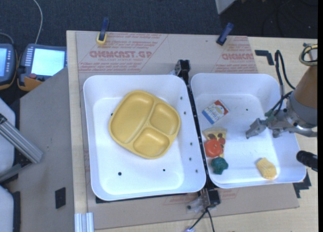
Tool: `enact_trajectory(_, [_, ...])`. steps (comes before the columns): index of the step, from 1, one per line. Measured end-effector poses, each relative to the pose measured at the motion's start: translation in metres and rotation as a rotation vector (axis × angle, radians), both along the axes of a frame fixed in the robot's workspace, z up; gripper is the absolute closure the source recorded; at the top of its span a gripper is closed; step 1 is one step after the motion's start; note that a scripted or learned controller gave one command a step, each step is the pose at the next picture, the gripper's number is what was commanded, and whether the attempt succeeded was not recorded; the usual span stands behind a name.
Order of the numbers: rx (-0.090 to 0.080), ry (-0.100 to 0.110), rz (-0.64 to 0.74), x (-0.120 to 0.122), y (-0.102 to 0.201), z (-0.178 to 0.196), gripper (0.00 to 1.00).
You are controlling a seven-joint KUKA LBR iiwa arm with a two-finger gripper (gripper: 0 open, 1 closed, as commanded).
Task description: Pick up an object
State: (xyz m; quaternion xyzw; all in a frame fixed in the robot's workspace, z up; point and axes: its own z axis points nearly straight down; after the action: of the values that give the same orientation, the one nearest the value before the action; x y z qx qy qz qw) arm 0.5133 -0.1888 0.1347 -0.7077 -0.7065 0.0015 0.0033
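- gripper [254,130] hangs low over the right bin [242,85], the arm reaching in from the right; whether its pincer is spread or pressed together cannot be told from this angle, and nothing shows between its tips.
- risk, as judged from here: the tips sit over bare white floor, well apart from every item, so a closing move at this spot would likely catch nothing.
- second risk — the tomato [214,148], the broccoli piece [219,165] and the yellow-red card [216,135] crowd together by the bin's left wall, so a grab there could nudge a neighbour or pinch two at once.
- corn cob [266,168] lies alone near the right bin's front edge — the easiest candidate, though close to the rim.
- small blue-and-white packet [215,111] rests toward the back of the right bin.
- left bin [101,170] holds a yellow divided plate [145,124] with three compartments, all bare.
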Motion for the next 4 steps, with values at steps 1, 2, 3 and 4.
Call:
enact_trajectory(1, [-0.004, -0.009, 0.001, 0.002, 0.0, 0.014, 1.0])
enact_trajectory(2, [-0.006, -0.014, 0.003, 0.006, 0.002, 0.077, 1.0])
enact_trajectory(3, [-0.005, -0.012, 0.003, 0.007, 0.002, 0.101, 1.0])
enact_trajectory(4, [-0.003, -0.011, 0.008, 0.02, 0.053, 0.109, 1.0])
